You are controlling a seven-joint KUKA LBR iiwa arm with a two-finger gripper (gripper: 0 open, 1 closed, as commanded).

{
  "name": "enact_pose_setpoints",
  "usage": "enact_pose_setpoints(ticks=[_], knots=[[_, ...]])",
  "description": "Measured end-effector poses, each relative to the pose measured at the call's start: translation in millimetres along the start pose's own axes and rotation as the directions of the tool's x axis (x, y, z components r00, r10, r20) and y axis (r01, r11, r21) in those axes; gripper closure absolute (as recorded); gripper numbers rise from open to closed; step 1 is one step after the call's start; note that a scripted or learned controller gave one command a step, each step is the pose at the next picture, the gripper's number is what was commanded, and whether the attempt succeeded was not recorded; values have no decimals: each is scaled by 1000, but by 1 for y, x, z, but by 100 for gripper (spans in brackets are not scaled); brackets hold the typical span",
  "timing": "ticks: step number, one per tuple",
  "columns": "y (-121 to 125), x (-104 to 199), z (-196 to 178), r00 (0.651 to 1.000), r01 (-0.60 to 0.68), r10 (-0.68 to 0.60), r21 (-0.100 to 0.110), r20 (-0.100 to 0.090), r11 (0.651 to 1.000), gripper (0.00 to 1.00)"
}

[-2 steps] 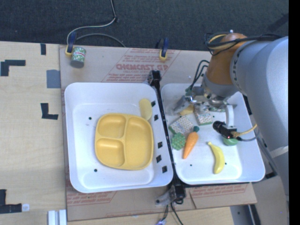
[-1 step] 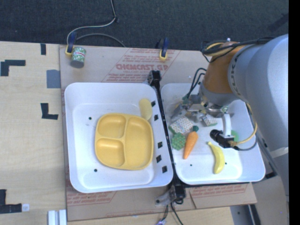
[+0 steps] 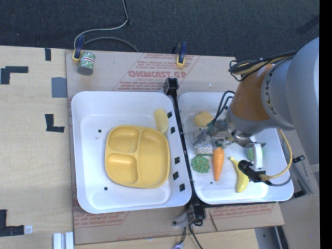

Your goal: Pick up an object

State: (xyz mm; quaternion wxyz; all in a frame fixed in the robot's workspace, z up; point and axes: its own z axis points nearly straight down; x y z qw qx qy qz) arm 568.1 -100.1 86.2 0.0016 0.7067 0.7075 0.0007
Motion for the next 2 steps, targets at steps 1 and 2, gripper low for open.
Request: enact_pose_setpoints(ticks=[1,2], knots=[[84,-6,1,1000,1,-1,0,0,1000,0],[7,-7,0,1000,-1,1,2,0,1000,0]])
